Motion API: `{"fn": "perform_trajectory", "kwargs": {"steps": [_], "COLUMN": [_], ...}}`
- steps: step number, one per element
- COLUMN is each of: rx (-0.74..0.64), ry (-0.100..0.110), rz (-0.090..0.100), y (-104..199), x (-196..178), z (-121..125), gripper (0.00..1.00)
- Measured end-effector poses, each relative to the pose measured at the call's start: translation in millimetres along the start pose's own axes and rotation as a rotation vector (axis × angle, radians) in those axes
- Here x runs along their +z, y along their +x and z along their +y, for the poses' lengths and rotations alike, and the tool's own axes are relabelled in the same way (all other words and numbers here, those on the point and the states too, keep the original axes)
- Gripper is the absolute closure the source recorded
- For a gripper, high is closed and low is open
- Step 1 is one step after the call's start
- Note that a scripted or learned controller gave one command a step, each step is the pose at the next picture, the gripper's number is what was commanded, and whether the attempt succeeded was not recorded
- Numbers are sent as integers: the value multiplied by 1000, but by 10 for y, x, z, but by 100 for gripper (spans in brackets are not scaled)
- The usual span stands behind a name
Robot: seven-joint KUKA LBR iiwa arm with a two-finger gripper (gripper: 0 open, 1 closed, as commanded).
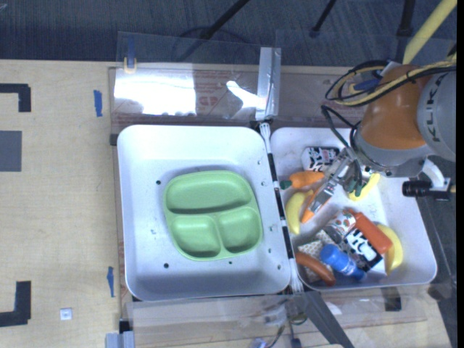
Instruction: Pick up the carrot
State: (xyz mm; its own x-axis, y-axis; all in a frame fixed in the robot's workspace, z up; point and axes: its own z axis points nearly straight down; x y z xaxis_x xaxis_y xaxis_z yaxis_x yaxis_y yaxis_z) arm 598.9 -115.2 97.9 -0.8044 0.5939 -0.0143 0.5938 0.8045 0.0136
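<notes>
The carrot (pixel 306 179) is an orange piece lying in the left part of the right bin (pixel 417 216), beside a yellow banana (pixel 293 210). My gripper (pixel 324 193) reaches down-left from the orange-banded wrist, right over the carrot's lower side. A thin orange sliver (pixel 309 212) shows at the gripper's tip, and I cannot tell if it is part of the carrot. The gripper's body hides the carrot's right end.
The right bin is crowded: a black-and-white pack (pixel 320 154), a red-orange item (pixel 373 230), a second banana (pixel 395 251), a blue bottle (pixel 338 259) and a red sausage (pixel 315 268). The left bin (pixel 138 165) holds a green divided plate (pixel 214 212).
</notes>
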Motion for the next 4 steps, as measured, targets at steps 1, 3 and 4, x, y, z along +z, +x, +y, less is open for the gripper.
{"fn": "perform_trajectory", "kwargs": {"steps": [1, 3, 4], "rx": [-96, -96, -35], "ry": [33, 31, 11], "rz": [30, 36, 8], "y": [-202, -180, -485], "x": [69, -7, -1195], "z": [274, 286, -330], "gripper": [0, 0, 0]}}
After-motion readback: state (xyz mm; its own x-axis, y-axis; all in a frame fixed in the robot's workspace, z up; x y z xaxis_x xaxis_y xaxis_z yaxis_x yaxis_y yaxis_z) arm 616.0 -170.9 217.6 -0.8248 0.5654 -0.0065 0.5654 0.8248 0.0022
